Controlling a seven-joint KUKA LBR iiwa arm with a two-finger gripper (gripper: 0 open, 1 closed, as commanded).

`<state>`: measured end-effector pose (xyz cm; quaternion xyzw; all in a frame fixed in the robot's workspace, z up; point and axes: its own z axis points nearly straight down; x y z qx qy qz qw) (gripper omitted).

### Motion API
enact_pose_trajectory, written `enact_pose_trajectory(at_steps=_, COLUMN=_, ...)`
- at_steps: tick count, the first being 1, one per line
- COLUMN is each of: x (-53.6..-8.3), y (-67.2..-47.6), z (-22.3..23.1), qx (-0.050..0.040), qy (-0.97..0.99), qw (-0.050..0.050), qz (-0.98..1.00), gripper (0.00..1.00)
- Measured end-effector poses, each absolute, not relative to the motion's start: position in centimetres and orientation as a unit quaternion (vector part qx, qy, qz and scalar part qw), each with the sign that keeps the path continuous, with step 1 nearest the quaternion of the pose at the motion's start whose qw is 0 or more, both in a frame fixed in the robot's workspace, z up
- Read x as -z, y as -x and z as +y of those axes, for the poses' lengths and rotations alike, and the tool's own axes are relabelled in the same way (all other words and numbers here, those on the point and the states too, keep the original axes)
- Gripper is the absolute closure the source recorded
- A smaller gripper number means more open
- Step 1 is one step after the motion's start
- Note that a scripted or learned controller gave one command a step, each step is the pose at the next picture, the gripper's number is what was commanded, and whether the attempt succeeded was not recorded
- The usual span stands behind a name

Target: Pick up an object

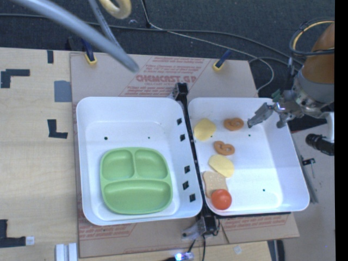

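Note:
The right bin (261, 162) holds several small food items along its left side. They are a yellow piece (205, 129), a brown ring-shaped piece (234, 124), a small pretzel (223, 148), a second yellow piece (222, 166), a tan slice (213, 180) and a red tomato (221, 199). My gripper (268, 120) hangs over the bin's upper right part, just right of the brown ring. Its two fingers are spread open with nothing between them.
The left bin (89, 113) holds a green divided plate (136, 179). A black divider (185, 140) runs between the bins. Cables and a grey pole (81, 26) cross the back of the bench. Cardboard lies under both bins.

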<state>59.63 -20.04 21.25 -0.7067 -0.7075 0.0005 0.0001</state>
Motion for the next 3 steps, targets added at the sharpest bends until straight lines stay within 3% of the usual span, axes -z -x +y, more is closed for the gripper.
enact_pose_trajectory(at_steps=2, x=-10.7, y=-58.5, z=-19.5, qx=-0.0017, qy=0.706, qw=0.002, qz=-0.708, gripper=0.00)
enact_pose_trajectory(at_steps=3, x=-8.8, y=-58.7, z=-19.6, qx=0.0009, qy=0.707, qw=-0.003, qz=-0.707, gripper=0.00)
